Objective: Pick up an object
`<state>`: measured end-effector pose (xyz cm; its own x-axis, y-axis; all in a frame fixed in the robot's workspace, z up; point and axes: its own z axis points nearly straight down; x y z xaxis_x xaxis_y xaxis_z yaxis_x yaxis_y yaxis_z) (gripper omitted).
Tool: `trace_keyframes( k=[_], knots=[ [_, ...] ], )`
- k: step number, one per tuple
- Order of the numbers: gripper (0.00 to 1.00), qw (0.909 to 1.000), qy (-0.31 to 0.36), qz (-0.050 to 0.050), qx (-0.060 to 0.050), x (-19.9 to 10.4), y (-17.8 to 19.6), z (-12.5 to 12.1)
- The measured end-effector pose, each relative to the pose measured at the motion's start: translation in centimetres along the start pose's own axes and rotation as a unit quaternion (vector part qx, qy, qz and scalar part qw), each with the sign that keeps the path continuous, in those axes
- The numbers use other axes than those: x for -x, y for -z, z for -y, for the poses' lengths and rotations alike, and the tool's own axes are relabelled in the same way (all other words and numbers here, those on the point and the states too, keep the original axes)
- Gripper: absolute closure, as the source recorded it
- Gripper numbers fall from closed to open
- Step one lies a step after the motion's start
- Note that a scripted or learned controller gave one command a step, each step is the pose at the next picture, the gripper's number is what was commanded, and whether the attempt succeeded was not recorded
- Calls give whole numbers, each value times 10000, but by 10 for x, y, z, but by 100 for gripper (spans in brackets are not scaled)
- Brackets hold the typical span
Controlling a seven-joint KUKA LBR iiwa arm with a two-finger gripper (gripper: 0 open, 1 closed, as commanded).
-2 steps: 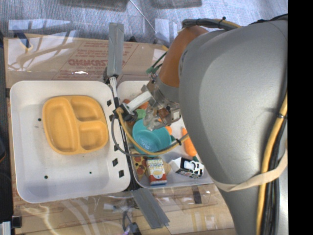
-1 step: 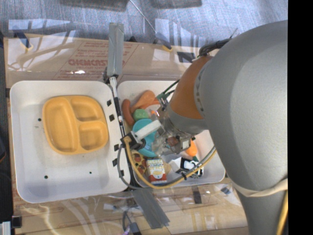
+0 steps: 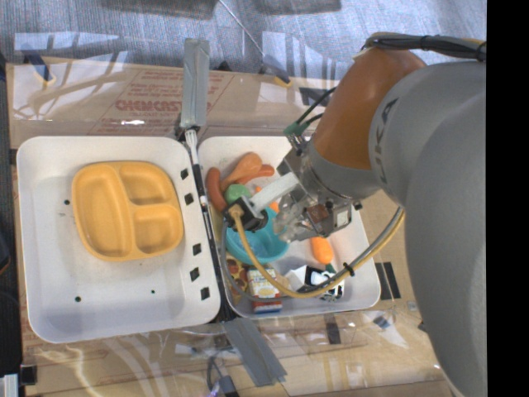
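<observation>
The smooth white left bin (image 3: 50, 304) holds a glossy yellow tray (image 3: 128, 209) with three compartments. The right bin (image 3: 364, 279) is heaped with tapered orange carrots (image 3: 248, 168) at 12 o'clock, a red sausage (image 3: 215, 187) at 10, a printed carton (image 3: 263, 286) at 6 and a rounded blue bowl (image 3: 263, 245) in the centre. The claw (image 3: 289, 220) hangs over that bowl, and I cannot tell whether it is open or closed.

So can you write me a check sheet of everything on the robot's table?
Surface: cardboard-covered bench bearing left bin and right bin, both white.
Job's things: blue bowl, red sausage, orange carrot-shaped toy and small box piled in the right bin.
Clutter: yellow divided tray lying in the left bin.
Hand: low over the right bin's pile; whether it holds anything, cannot tell.
Cables: dark cables along the arm's wrist.
Surroundings: grey carpet behind the bench.
</observation>
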<state>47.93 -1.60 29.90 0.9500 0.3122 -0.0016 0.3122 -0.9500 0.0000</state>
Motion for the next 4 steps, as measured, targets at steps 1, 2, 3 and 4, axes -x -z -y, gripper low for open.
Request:
trace_keyframes(
  k=[1, 2, 3, 4],
  knots=[
    [100, 9995, -325, 10, 12, -1, 57, 5],
    [0, 9995, -327, 18, 16, -1, 56, 5],
    [0, 9984, -553, 64, -18, 17, -50, -43],
    [0, 9998, -172, 67, -38, 28, -140, -73]
  ],
)
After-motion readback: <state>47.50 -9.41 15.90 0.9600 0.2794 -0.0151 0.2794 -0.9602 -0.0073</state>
